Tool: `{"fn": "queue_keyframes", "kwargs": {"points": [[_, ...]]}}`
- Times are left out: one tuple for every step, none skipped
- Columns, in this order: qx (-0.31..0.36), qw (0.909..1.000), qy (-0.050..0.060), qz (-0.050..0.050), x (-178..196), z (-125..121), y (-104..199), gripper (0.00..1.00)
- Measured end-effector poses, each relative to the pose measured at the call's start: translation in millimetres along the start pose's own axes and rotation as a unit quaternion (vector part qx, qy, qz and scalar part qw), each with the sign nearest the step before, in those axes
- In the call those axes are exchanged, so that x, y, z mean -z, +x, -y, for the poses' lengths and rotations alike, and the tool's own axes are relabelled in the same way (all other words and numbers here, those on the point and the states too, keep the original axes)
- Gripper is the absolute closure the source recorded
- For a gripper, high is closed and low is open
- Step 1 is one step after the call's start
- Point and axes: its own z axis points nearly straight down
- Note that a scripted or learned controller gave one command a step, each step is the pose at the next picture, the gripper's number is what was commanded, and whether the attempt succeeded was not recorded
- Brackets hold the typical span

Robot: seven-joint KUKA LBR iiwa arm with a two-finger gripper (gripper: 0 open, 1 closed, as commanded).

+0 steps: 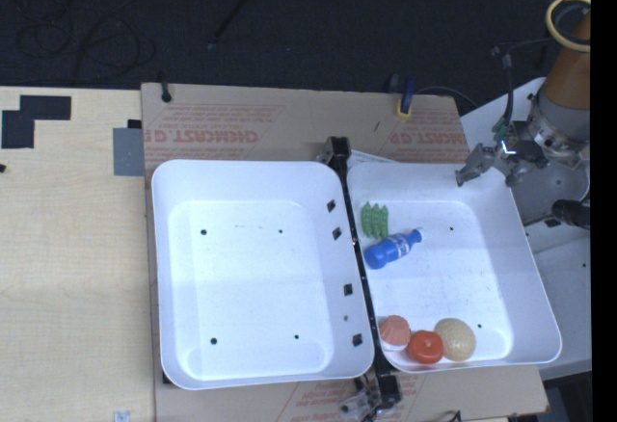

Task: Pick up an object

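OK, I've got the arm in from the right, orange band showing up near the top corner, and the claw is parked over the back rim of the right bin, up at its far right corner. Fingers look spread, one grey tip pointing left toward the bin's back edge, nothing btwn them, so claw's wide and carrying nothing. Objs are all in the right bin: green ridged piece sits near the divider, up toward the back, w/ the blue bottle just beside it, lying on its side, tilted, cap end pointing up-right. Down at the front edge I see three clustered: pinkish round thing on the left, red tomato-looking ball in the middle, tan roundish one on the right; the red one touches both neighbours as far as I can tell. Claw's well apart from all of them, esp. the front cluster. Left bin is bare white w/ a few dark dots on its floor. Both bins rest on a cardboard sheet w/ red print, on the light wood counter. Black cables trail across the dark floor up top.
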Motion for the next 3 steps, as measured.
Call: {"fn": "queue_keyframes", "kwargs": {"points": [[0.002, 1.0, 0.004, -0.001, 5.0, 1.6, 0.5, 1.0], [0.001, 1.0, 0.006, -0.003, -17.0, 8.8, 60.2, 1.0], [0.001, 1.0, 0.005, -0.002, -124.0, 3.4, 98.9, 1.0]]}}
